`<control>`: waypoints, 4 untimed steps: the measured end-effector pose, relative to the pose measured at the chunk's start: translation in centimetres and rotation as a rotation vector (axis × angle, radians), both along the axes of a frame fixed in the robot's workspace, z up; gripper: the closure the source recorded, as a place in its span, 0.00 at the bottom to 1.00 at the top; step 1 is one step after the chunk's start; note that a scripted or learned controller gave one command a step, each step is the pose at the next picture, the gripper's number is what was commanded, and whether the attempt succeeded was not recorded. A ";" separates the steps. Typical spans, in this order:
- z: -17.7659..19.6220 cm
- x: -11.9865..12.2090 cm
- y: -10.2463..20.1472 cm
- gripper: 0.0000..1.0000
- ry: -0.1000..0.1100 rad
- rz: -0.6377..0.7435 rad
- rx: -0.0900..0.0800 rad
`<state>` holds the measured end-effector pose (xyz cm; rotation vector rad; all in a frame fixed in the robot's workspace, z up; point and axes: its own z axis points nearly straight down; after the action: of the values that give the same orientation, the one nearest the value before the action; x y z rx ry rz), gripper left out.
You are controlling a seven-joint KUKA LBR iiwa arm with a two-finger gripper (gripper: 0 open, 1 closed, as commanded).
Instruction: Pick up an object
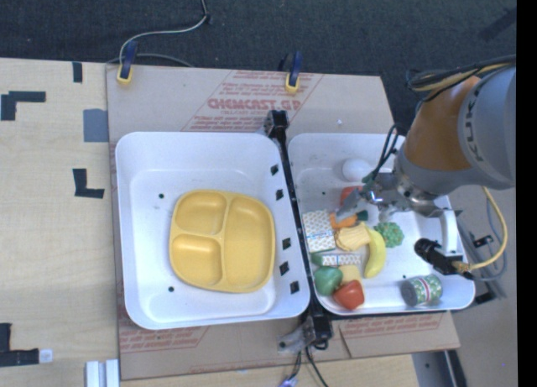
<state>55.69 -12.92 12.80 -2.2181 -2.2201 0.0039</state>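
The pincer sits low in the right bin, over the pile of toy food; whether its tips are wide or narrow I cannot tell. It looks like the reach-in step, nothing lifted yet. Next it needs to settle squarely on one piece, perhaps the orange bit just beside it, and close. That bin also holds a banana, broccoli, a tomato, a can and a white ball. The left bin holds a yellow divided plate

Small toy foods lie heaped in the right bin, banana uppermost.
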 end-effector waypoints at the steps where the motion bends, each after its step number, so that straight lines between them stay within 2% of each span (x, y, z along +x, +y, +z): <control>1: -1.3 -0.1 0.9 0.00 -0.009 -0.004 -0.007; 2: -3.5 3.2 2.7 0.00 -0.002 -0.001 -0.002; 3: -2.6 3.2 2.8 1.00 -0.001 0.000 -0.001; 4: -2.6 3.2 2.8 0.00 -0.001 0.000 -0.001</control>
<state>58.87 -10.12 10.17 -2.2189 -2.2208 0.0039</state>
